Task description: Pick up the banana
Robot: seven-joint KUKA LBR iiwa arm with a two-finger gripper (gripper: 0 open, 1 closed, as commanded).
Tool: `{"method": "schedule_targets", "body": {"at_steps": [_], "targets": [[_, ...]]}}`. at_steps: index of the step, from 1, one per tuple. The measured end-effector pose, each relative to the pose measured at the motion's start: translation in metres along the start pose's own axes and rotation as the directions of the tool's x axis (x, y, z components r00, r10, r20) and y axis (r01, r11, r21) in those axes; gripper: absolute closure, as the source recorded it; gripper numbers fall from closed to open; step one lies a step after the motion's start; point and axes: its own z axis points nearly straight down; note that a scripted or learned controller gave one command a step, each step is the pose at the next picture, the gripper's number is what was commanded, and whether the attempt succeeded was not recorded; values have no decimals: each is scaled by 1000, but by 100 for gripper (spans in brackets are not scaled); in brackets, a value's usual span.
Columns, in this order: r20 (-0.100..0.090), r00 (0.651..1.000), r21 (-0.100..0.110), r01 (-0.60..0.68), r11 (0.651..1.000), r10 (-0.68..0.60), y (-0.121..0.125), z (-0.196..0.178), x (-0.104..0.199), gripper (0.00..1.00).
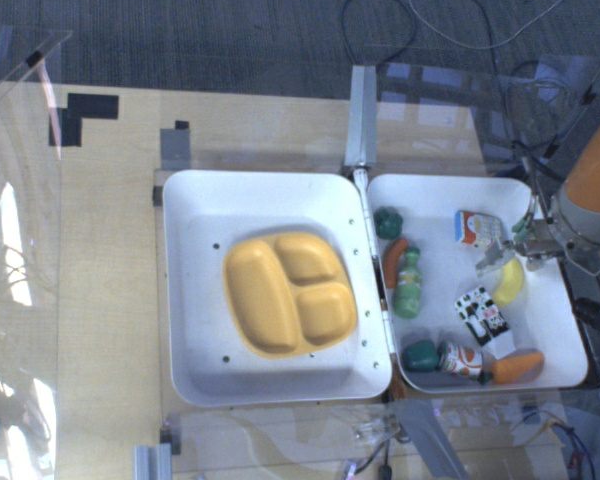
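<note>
Pale wood bench [100,268] w/ two white bins [180,268], grey carpet behind.

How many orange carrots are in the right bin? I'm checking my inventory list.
2. One carrot lies near the bin's left wall, beside the green bottle. The other carrot lies in the front right corner. Another could be hidden under other items.

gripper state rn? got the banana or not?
Gripper: right over the banana in the right bin; open or shut cannot be told, and a hold on it isn't visible.
</note>
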Motion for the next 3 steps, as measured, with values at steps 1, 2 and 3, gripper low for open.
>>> {"method": "schedule_targets", "body": {"at_steps": [1,2,3], "targets": [[0,1000,-11,-15,1000,15,-13,42,3,0],[0,1000,-14,-13,1000,13,-11,32,3,100],[0,1000,-3,-28,1000,28,12,-77,74,100]]}}
